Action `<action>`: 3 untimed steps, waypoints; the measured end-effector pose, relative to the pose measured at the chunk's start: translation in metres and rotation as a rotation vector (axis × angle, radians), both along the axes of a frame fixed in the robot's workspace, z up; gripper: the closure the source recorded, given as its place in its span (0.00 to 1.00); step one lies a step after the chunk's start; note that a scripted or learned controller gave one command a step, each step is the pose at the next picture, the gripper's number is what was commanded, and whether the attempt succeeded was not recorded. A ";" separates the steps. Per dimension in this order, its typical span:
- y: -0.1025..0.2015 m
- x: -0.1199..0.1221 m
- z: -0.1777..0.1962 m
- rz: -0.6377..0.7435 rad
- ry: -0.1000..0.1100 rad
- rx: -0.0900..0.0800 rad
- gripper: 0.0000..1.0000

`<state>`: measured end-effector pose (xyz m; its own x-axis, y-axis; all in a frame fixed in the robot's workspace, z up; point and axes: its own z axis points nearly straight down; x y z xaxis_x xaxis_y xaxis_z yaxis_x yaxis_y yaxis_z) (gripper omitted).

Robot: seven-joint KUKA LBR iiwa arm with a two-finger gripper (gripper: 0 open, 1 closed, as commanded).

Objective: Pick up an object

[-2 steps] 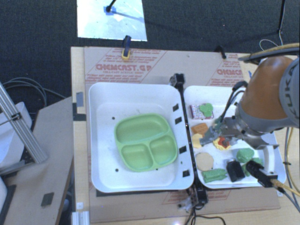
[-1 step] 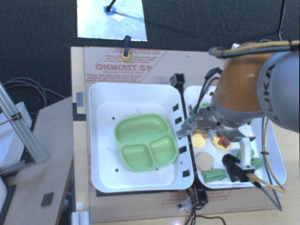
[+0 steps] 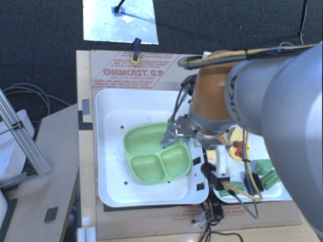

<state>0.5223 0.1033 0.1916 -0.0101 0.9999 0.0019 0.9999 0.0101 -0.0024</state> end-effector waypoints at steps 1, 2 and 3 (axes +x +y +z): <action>-0.004 0.000 0.014 -0.002 -0.003 -0.001 1.00; -0.031 0.020 0.046 -0.011 -0.008 -0.003 1.00; 0.057 0.003 -0.007 0.002 0.003 0.001 1.00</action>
<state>0.5250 0.1605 0.1846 -0.0117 0.9999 0.0033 0.9999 0.0117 -0.0051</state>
